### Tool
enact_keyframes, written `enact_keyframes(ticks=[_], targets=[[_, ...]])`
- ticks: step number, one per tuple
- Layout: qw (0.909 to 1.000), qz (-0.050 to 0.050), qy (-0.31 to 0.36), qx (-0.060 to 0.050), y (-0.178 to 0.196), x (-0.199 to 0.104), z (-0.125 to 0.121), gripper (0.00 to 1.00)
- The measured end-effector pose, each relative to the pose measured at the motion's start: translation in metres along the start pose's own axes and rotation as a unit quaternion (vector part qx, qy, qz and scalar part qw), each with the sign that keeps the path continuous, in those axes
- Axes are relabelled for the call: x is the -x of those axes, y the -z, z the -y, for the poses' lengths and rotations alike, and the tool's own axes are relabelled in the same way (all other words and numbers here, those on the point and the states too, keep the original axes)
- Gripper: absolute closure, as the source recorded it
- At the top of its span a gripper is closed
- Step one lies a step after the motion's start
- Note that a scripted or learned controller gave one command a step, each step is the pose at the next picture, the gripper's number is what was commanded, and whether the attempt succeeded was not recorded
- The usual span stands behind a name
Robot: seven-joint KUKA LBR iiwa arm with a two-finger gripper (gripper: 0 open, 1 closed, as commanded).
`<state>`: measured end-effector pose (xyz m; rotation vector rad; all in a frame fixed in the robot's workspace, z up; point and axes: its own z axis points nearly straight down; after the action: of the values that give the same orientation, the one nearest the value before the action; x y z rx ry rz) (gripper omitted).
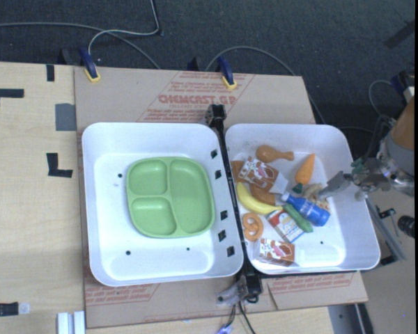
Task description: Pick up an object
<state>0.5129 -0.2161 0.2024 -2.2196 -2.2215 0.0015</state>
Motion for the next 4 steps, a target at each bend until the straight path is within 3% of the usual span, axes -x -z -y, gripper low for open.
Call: enact_keyframes(ticks=[1,2,3,4], targets=[[1.0000,0.002,0.001,0.005,-0.115,0.007,-0.095,0.00],[1.0000,0.001,0.001,0.003,-0.116,-0.043,-0.069,0.00],[1.0000,0.003,0.001,0.005,-0.105,-0.042,-0.070,1.00],[1.0000,0.000,0.001,0.002,0.024,-0.114,-0.085,1.00]])
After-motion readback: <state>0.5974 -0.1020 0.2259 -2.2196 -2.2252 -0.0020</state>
